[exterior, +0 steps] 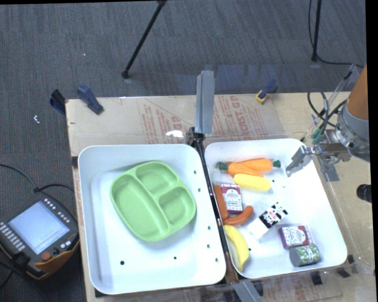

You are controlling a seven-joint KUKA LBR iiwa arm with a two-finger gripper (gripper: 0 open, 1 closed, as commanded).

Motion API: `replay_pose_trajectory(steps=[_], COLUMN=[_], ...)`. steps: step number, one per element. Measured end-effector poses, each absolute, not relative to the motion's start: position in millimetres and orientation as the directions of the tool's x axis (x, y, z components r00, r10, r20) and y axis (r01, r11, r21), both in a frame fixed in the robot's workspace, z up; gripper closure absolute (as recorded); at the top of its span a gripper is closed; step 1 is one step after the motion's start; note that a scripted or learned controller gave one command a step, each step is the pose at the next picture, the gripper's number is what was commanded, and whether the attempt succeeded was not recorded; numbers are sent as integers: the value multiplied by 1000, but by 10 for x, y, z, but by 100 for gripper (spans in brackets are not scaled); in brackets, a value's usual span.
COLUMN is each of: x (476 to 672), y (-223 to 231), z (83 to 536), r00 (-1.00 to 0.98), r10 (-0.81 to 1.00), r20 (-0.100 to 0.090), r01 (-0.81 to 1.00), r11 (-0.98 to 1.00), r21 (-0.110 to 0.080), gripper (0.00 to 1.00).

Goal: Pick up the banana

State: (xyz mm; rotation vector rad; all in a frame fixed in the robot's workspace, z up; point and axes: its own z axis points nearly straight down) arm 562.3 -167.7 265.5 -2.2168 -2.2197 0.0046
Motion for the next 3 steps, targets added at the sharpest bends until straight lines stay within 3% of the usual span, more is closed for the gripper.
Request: replay_pose_trajectory(steps=[1, 2, 3], x=[5948, 6171, 5828], y=[-1069, -1062, -1729], z=[1994, 1049, 861], r00=[-48, -18, -152], r10=[999, 1000, 988], r20=[3, 1, 1], r01=[999, 1000, 988], r11=[48, 18, 152], r21=[-9, 0, -4], gripper=[0, 0, 0])
